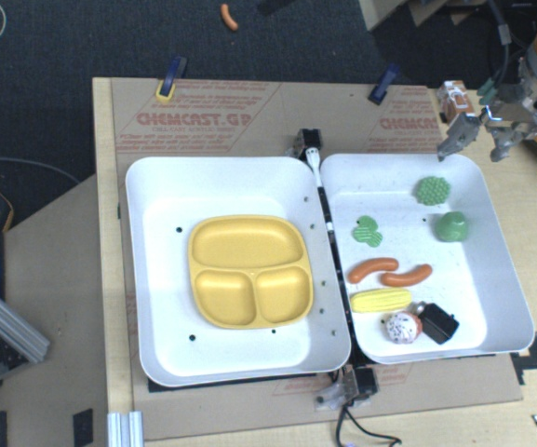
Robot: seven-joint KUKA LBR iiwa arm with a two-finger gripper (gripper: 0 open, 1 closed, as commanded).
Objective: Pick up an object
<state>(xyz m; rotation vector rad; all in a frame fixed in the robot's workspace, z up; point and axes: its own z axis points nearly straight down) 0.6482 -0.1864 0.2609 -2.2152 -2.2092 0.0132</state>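
My gripper (pixel 478 143) hangs above the far right corner of the right bin (pixel 491 329), its two grey fingers spread apart and nothing between them. In that bin lie a round green bumpy object (pixel 432 190), a green cup shape (pixel 451 226), a small green broccoli-like piece (pixel 368 232), two sausages (pixel 372 269) (pixel 408 275), a yellow corn cob (pixel 381 300), a speckled white ball (pixel 400 327) and a black block (pixel 437 323). The bumpy green object is the nearest to the gripper, just below and left of it.
The left bin (pixel 156 250) holds a yellow divided plate (pixel 249 270). A black divider clip (pixel 309 142) sits between the bins at the far edge. Blue clamps (pixel 169 78) (pixel 382 84) hold the cardboard base. An orange piece (pixel 229 17) lies on the dark floor.
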